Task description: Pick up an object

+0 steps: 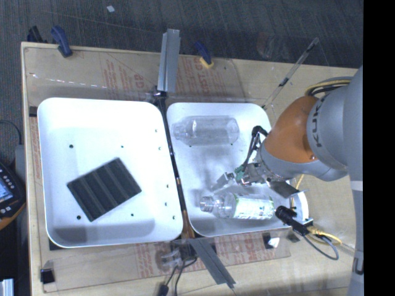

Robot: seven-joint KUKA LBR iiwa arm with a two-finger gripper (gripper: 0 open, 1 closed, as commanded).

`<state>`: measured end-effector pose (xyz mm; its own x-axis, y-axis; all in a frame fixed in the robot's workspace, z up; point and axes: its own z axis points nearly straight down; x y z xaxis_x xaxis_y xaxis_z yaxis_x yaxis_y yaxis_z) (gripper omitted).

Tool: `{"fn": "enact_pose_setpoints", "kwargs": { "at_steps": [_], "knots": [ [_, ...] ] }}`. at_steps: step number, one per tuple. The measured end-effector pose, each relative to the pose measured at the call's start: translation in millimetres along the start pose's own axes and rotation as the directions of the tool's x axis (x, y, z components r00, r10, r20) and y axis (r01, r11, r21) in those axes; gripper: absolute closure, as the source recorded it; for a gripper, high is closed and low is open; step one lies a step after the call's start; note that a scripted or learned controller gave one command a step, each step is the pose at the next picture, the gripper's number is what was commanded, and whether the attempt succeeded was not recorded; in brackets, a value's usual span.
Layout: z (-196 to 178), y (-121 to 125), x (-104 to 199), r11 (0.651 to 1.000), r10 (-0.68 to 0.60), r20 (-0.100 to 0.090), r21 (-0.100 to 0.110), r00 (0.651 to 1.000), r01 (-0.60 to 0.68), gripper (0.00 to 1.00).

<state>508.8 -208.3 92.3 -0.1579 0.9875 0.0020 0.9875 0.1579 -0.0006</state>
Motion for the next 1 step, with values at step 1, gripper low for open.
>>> {"fn": "enact_pose_setpoints", "kwargs": {
  "at_steps": [1],
  "knots": [
    [-46.3, 59.4, 29.5, 0.993, -0.115, 0.001, 0.001, 0.993, 0.115, 0.0]
  ]
}}
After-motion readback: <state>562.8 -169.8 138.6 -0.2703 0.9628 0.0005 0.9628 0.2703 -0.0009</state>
